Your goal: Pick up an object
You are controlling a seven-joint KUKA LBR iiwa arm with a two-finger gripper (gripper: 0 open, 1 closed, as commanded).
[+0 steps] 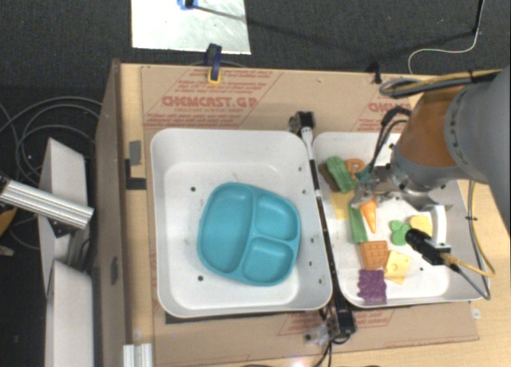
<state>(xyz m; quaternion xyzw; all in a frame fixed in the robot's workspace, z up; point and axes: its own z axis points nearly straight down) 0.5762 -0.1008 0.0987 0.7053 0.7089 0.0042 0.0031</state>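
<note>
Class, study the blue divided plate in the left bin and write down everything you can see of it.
The blue divided plate is a teal, smooth, plastic-looking tray with rounded corners. Raised ridges split it into three compartments: one large at the left and two smaller at the right. It lies flat and face up, turned slightly askew, on the floor of the left white bin, right of centre. Nothing lies in it, and only the bin floor touches it.

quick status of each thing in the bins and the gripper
Blue sectioned plastic tray: flat in left white bin.
Orange toy carrot: lying beneath gripper.
Purple toy grapes: lying at right white bin front edge.
Orange waffle-textured square: lying flat.
</note>
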